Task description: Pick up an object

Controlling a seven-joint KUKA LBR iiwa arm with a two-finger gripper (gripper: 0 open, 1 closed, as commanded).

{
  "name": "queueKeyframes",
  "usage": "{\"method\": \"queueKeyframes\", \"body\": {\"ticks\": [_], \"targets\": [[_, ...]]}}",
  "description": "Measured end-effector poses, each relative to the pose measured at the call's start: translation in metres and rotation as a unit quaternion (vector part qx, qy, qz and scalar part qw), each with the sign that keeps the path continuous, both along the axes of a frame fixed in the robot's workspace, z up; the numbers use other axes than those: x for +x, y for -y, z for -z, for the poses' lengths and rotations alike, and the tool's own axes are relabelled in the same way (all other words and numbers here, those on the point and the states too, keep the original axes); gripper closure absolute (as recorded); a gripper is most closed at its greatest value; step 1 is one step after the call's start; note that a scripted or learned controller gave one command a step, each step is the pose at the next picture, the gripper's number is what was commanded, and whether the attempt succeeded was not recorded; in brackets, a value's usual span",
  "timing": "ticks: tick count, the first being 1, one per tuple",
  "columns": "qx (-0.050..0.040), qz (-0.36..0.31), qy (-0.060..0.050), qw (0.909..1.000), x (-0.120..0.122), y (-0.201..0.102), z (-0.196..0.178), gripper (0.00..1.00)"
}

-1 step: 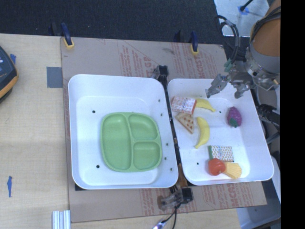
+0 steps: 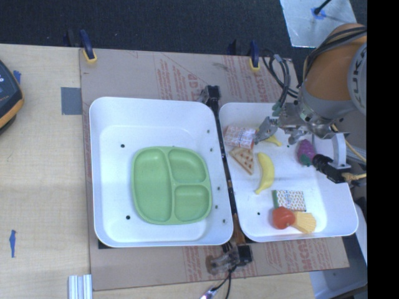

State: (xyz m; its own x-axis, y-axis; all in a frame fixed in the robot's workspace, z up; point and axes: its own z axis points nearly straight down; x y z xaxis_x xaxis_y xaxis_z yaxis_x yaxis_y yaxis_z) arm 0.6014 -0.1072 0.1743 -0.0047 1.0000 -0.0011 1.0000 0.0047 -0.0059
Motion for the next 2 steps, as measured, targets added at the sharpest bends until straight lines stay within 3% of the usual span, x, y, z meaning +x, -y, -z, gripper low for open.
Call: {"method": "queueKeyframes", "body": {"ticks": [1,2], "targets": [[-0.0004,0.000,0.006,1.0000,-0.004,-0.001,0.076,0.00],[0.0001,0.000,0.007,1.0000,-0.078,0.004,0.078,0.00]]}}
